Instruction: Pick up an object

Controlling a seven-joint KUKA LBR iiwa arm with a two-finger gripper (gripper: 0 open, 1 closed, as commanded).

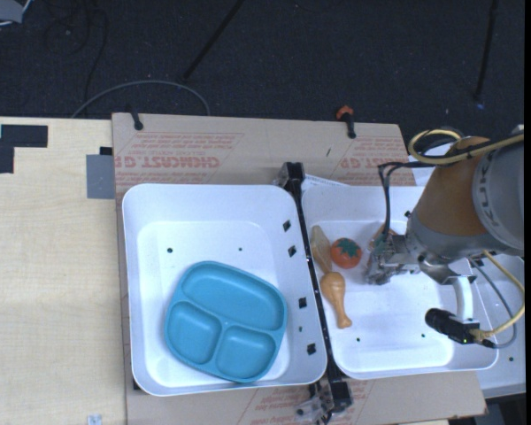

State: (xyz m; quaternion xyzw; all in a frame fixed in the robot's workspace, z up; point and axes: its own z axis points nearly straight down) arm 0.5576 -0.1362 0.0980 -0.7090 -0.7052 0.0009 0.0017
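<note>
In the right bin (398,352) lie a tan toy drumstick (336,296), a red-orange tomato-like ball with a green top (345,252) and a pale elongated piece (319,243) along the bin's left wall. My gripper (378,266) hangs low in the right bin, just right of the ball and the drumstick. I see nothing between its fingers. The arm comes in from the right with its orange band above the wrist.
The left bin (150,237) holds a blue divided plate (225,320) at its lower middle. A black divider (303,264) runs between the two bins. Cardboard lies under both bins, and pale wood bench surface stretches to the left.
</note>
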